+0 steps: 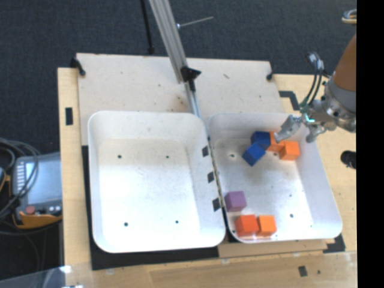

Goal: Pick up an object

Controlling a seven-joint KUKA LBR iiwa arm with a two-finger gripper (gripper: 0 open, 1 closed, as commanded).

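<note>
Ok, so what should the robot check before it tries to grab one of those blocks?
1. Is the gripper above the bin with blocks in it? Ok: it hangs over the right bin, near its far side.
2. Is a block close by? Ok: an orange block lies just below the gripper.
3. Is that block free of neighbours? Not ok: two blue blocks crowd its left side.
4. Is the gripper already holding something? Cannot tell: the view is too small there.
5. Are there easier blocks? Ok: the purple block sits alone by the left wall.
6. Are the two orange blocks at the near edge separate? Not ok: they touch.
</note>
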